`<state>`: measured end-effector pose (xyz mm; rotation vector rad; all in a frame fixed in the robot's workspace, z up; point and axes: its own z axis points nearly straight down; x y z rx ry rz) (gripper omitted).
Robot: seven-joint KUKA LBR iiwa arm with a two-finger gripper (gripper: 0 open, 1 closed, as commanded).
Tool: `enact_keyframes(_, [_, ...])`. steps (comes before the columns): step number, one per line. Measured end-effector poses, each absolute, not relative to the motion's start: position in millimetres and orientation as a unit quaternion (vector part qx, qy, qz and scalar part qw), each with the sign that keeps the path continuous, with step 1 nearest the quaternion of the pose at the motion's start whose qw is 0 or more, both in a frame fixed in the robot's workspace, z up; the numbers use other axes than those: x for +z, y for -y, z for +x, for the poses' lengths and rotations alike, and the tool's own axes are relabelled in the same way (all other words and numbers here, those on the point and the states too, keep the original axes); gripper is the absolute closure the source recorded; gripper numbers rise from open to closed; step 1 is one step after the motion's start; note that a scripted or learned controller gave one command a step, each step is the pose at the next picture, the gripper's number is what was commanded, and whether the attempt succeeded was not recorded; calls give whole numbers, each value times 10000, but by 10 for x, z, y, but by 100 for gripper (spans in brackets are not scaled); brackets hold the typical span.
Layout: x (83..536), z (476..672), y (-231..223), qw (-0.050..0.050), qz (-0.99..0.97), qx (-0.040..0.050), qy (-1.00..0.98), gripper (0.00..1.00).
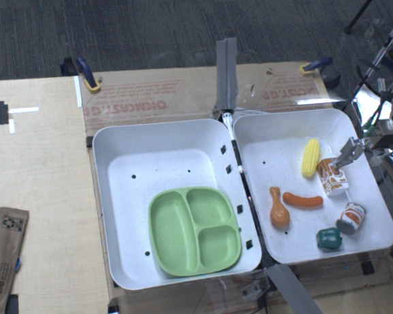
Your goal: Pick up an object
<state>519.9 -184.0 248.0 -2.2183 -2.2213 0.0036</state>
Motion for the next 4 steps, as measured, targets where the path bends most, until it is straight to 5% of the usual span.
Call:
enact_keyframes(1, [1130,5417,2180,47,-7093,-1,7049,0])
enact_keyframes(2, [1223,5421,2196,28,-7104,6,7038,100])
enact_keyframes(3, [1954,5688,1751,3,-7346,9,6785,100])
enact_keyframes(4, [2400,5360,1321,8,-7039,12,7103,100])
